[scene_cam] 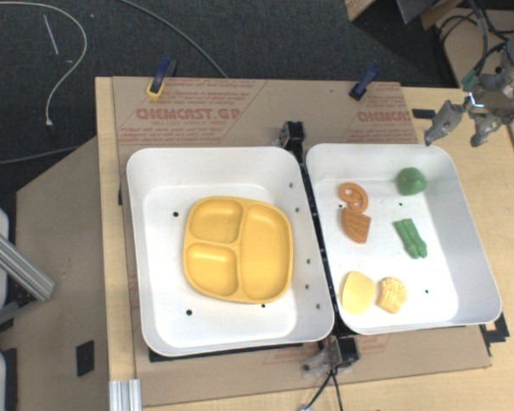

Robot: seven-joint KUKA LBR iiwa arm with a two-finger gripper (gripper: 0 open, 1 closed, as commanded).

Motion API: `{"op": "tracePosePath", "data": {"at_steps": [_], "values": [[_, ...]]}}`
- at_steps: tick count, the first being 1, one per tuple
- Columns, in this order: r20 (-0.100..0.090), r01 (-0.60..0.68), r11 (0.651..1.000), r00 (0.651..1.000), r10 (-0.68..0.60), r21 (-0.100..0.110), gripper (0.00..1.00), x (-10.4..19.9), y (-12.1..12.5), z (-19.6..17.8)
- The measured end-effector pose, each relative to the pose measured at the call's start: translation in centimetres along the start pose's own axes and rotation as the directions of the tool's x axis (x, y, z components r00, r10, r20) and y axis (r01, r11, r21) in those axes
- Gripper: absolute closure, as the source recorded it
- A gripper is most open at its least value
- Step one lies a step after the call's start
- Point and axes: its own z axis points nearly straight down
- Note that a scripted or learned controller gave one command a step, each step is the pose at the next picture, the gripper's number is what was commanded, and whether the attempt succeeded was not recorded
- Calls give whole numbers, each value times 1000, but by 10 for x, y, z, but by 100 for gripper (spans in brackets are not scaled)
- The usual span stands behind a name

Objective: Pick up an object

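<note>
My gripper (459, 126) hangs open at the upper right, above the far right corner of the right bin (463, 302), with nothing between its fingers. In that bin lie a green ball (410, 181), a green oblong piece (409, 237), an orange pretzel-like ring (353, 195), a brown waffle-like piece (356, 226), a pale yellow rounded piece (357, 292) and a yellow corn-like piece (391, 294). The green ball is the nearest to the gripper, below and to its left.
The left bin (154, 178) holds a yellow tray with three compartments (238, 248). Blue clamps (161, 75) (364, 82) grip the far edge of the cardboard base. Cables and boxes lie behind the bench at the upper right.
</note>
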Motion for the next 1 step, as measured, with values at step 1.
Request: {"op": "tracePosePath", "data": {"at_steps": [1], "values": [[3,4,1000,1000,-4,-14,0,1,2,-9]]}}
